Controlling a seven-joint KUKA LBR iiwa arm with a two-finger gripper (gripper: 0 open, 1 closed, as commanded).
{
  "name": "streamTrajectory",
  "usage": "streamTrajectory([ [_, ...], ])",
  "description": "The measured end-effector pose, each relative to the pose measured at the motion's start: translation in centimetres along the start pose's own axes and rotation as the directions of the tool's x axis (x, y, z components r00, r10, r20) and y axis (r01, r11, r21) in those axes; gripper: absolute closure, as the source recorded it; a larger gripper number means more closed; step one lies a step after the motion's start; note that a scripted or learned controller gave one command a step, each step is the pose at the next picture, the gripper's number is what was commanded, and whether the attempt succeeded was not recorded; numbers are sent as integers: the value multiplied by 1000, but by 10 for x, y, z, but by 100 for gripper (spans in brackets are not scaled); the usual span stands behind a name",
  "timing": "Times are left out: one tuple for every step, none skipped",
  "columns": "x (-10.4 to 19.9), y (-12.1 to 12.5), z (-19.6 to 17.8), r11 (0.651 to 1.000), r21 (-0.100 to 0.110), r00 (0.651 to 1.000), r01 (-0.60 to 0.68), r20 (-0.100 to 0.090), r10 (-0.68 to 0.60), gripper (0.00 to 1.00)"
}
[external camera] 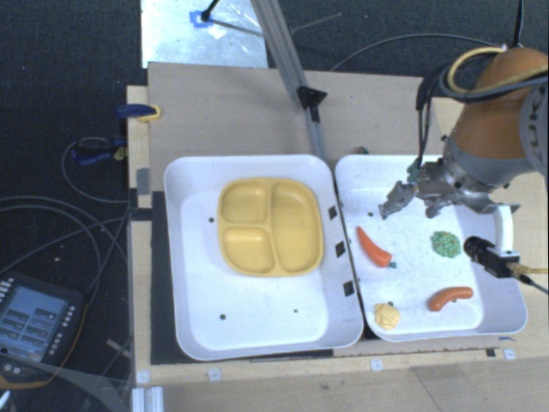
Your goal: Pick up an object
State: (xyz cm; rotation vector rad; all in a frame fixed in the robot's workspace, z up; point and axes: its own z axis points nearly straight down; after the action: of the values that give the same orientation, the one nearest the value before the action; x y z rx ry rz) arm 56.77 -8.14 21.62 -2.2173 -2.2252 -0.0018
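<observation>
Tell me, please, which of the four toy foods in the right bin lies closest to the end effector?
The orange carrot, just below the end effector; the green broccoli, sausage and yellow piece lie farther off.

2 white bins (184, 256), 1 yellow plate (270, 227), 1 carrot (373, 247), 1 broccoli (445, 244), 1 sausage (449, 298), 1 yellow food piece (388, 316).

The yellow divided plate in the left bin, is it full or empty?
Empty. The yellow divided plate lies flat in the left bin, and all three compartments show only bare yellow surface; the food items lie in the right bin.
</observation>
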Motion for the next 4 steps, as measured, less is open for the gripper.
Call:
streamTrajectory([
  [0, 0, 0, 1000, -1, 1000, -2, 0, 2, 0],
  [0, 5, 61, 1000, 5, 1000, -3, 1, 3, 0],
  [0, 6, 103, 1000, 4, 1000, -3, 0, 3, 0],
  [0, 7, 127, 1000, 2, 1000, -3, 1, 3, 0],
])
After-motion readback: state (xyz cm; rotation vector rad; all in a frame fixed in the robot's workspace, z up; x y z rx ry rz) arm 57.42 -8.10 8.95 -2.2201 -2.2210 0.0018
